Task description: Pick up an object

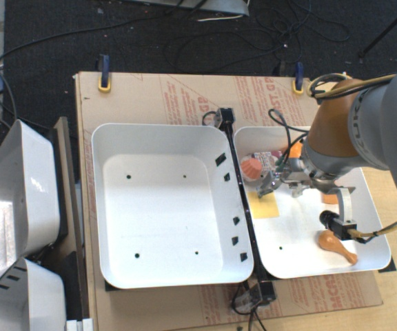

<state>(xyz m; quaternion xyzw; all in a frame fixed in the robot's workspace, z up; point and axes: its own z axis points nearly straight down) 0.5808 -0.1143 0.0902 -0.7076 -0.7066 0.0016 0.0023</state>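
From the overhead camera, the grey arm [371, 119] reached in from the right, orange band showing, and hung over the right bin [378, 205]. Its gripper [276, 181] sat low by that bin's left wall; whether it was spread or pressed together could not be told. Just beside it lay a yellow flat square [266, 206], with a pink ridged object [251, 169] a little farther back. At the near right corner rested an orange pear-shaped toy [336, 244]. The left bin [109, 205] sat alongside on the brown board [185, 95].
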